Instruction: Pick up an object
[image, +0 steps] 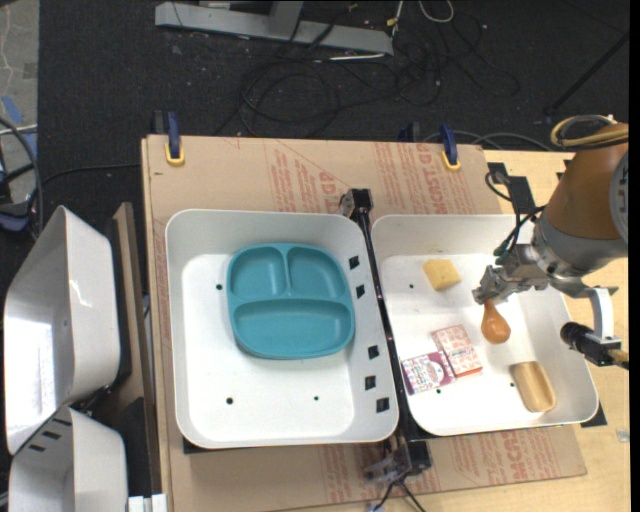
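- So, I have the gripper (497, 292) low over the right bin (575, 412), directly above an orange egg (495, 324).
- I cannot tell whether it holds anything.
- The egg seems to hang just under it, maybe lifted, maybe resting.
- Sponge (441, 273), cards (441, 363) and bread (533, 385) lie untouched; teal plate (290, 301) sits left.

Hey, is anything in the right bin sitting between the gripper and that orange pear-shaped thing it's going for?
Nothing visible does. The gripper hangs directly above the orange pear-shaped object, at its top end. The yellow block, small boxes and tan bread roll all lie apart from it in the right bin.
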